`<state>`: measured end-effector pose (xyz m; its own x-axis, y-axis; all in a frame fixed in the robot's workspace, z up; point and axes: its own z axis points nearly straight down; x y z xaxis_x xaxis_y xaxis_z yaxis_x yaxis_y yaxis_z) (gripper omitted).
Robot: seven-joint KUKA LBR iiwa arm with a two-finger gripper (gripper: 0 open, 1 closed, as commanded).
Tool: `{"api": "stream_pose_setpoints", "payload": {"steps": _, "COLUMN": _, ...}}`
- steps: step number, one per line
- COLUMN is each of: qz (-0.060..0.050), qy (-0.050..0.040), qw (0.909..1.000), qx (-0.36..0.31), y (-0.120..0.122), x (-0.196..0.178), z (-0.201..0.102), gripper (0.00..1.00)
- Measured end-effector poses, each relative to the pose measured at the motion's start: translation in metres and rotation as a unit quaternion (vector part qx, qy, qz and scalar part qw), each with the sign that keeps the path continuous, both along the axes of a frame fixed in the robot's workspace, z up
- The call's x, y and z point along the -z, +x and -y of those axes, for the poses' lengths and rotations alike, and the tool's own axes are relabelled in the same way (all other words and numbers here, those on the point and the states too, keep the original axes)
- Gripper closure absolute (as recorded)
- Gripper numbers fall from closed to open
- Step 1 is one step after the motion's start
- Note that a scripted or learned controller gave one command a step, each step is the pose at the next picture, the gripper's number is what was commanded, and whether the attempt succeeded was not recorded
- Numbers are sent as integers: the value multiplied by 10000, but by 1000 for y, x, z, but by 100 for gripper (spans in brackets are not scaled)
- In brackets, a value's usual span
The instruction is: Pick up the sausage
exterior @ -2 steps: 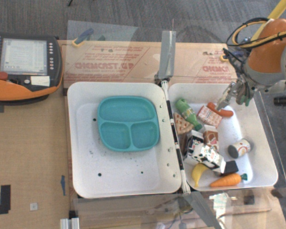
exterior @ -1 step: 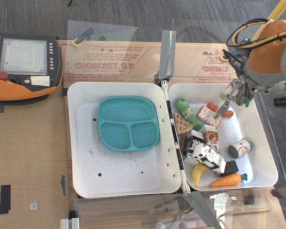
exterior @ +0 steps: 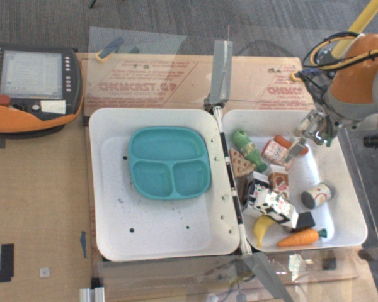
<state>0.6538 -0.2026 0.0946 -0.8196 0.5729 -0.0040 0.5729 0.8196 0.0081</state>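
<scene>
While tool (exterior: 298, 148) hovers, sausage (exterior: 278, 181) apart — lower-left

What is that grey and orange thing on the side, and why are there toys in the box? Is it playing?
That is a robot arm. A computer program moves it, a bit like a crane. At its end is a gripper with two fingers for pinching things. The picture comes from one camera looking down at a workbench.

On the bench sit two white bins. The left bin holds a teal plate with three sections. The right bin holds pretend food: a carrot, a banana, a pizza slice, a green bottle, a red carton, a small can and a black and white cow toy.

The arm is supposed to pick up a toy sausage. I cannot pick it out for sure. The gripper hangs over the right bin, by the red carton, holding nothing I can see.
</scene>
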Motion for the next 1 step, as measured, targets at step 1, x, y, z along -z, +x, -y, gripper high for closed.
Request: {"api": "stream_pose_setpoints", "payload": {"steps": 1, "qz": 107, "qy": -44, "qw": 9999, "qx": -3, "y": 4, "x": -15, "z": 1, "gripper": 100}}
